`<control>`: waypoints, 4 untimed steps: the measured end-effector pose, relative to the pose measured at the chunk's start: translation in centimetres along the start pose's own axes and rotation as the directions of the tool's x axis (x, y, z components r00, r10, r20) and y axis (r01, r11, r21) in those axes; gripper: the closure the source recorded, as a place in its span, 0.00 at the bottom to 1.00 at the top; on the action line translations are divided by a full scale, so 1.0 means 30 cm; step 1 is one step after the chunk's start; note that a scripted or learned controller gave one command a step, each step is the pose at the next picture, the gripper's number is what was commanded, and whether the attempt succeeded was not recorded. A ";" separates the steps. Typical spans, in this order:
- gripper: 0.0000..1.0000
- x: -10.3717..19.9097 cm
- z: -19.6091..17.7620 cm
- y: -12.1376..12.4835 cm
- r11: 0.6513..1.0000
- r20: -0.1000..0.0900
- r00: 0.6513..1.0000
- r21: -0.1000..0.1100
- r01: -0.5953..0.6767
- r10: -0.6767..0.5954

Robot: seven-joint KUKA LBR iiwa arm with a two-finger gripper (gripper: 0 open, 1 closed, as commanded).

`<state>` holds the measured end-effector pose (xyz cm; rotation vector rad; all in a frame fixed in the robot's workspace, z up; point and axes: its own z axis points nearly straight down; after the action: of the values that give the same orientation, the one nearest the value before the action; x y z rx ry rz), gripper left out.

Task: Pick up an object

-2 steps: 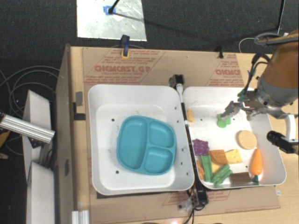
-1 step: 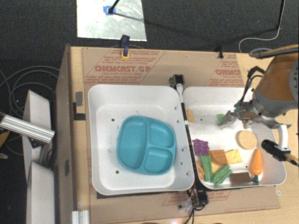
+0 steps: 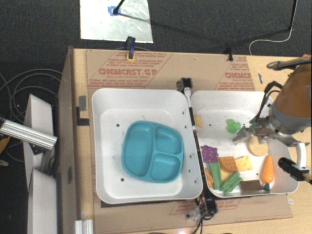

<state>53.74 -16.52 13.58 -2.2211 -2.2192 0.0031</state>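
Gripper (image 3: 249, 132) sits low in the right bin (image 3: 229, 104), fingers' state can't tell. Tan disc (image 3: 257, 147) just beside it, green piece (image 3: 233, 126) to its left. Carrot (image 3: 267, 169), cheese (image 3: 243, 163), grapes (image 3: 209, 153), beans (image 3: 229, 182) w/ other toys nr front wall. Left bin (image 3: 112, 106) has blue plate (image 3: 152, 151).

The left bin (image 3: 105, 130) holds a teal divided plate (image 3: 152, 151). In the right bin (image 3: 219, 108), the gripper (image 3: 249, 133) hangs beside a green piece (image 3: 233, 126) and a tan disc (image 3: 257, 147). Nearer lie purple grapes (image 3: 209, 153), an orange wedge (image 3: 227, 164), a yellow block (image 3: 243, 163), green sticks (image 3: 225, 180), a brown bar (image 3: 252, 185) and a carrot (image 3: 267, 169).
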 end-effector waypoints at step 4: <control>0.00 -0.012 0.131 0.290 1.000 0.001 1.000 -0.009 0.008 -0.008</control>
<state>62.44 -16.88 9.63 -2.2168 -2.2332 -0.0062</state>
